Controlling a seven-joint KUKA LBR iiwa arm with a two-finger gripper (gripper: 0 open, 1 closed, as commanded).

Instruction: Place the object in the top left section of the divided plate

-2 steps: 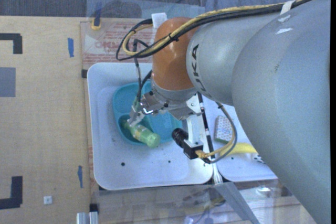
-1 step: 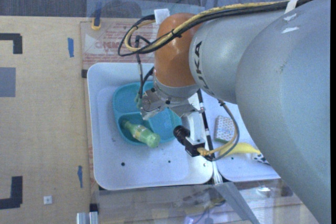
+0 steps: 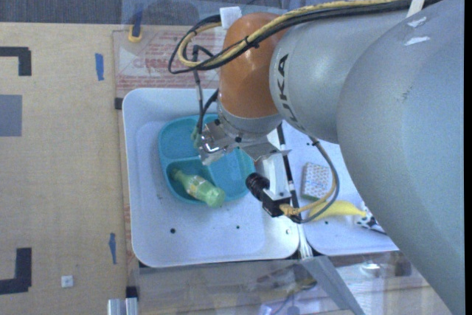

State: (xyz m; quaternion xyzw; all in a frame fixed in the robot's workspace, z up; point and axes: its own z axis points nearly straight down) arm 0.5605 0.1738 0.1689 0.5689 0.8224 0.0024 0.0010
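- Right now the blue divided plate [image 3: 171,146] sits in the left white bin [image 3: 147,232], toward the bin's upper middle.
- Lying in the plate's lower compartment is a yellow-green bottle [image 3: 199,189], on its side and slanted, its greener end pointing toward the plate's lower right rim.
- Which other compartments hold anything I cannot tell; the arm covers much of the plate.
- Hanging over the plate's middle is the tool [image 3: 209,146], just above the bottle and apart from it.
- Its fingers are hidden under the wrist, so I cannot tell how they stand.
- Over in the right bin [image 3: 332,243] lies a white dotted square piece [image 3: 316,179] and, lower down, a yellow banana-like thing [image 3: 343,210].
- Blocking most of the right side is the big grey arm [image 3: 369,85] with its orange band [image 3: 247,77], cables looping round it.
- Both bins rest on a counter [image 3: 59,158] of pale wood with blue tape marks [image 3: 99,66].
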